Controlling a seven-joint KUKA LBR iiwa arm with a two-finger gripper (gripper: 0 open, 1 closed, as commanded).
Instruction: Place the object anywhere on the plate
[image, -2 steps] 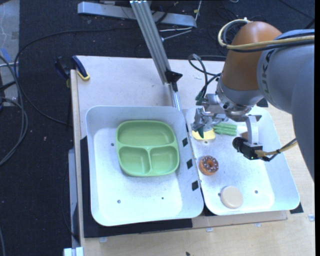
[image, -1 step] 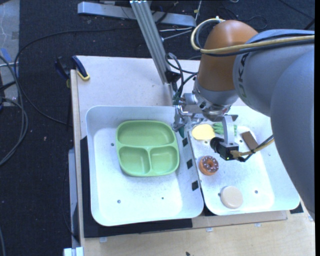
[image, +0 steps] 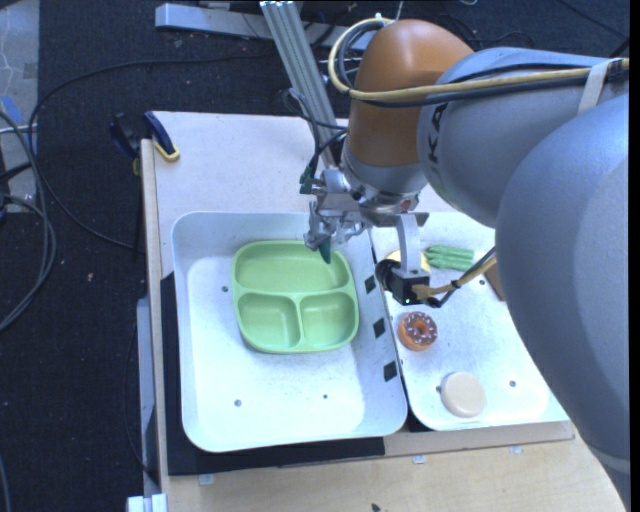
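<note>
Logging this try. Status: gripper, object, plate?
Gripper low over the green plate, at its far rim; fingers unreadable. Nothing seen on the plate. Donut, round cream piece, green item sit in the right bin.

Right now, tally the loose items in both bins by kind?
Plate: 1, green, three compartments, left bin
Donut: 1, right bin
Round cream piece: 1, right bin
Green item: 1, right bin, beside the arm, too partly seen to name
Total: 4
</note>
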